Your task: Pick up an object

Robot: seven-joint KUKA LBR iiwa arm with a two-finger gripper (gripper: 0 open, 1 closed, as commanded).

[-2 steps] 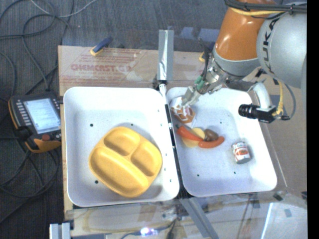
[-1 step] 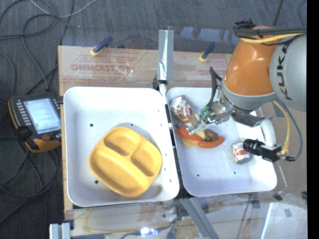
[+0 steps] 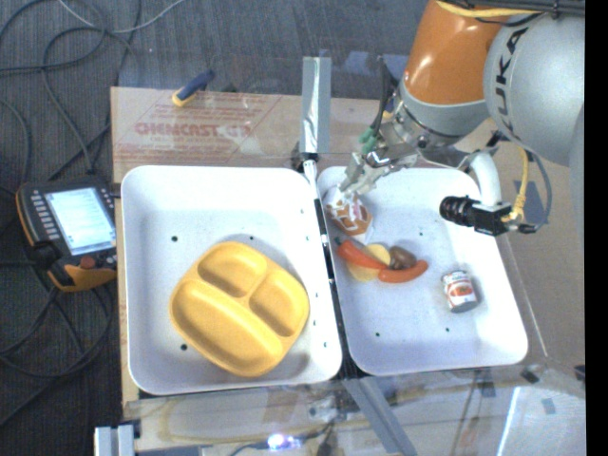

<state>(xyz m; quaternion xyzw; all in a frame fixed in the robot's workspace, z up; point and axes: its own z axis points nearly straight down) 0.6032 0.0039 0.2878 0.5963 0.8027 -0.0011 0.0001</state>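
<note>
Camera view: end effector [image 3: 338,196] at right bin [image 3: 494,345] left edge, touching cup [image 3: 351,218].

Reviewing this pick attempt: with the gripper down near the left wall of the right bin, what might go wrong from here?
1. The gripper sits at the small orange-and-white object, tight against the right bin's left wall; a finger may catch the wall.
2. The carrot-like piece and the pile beside it lie just below, so they could get nudged.
</note>
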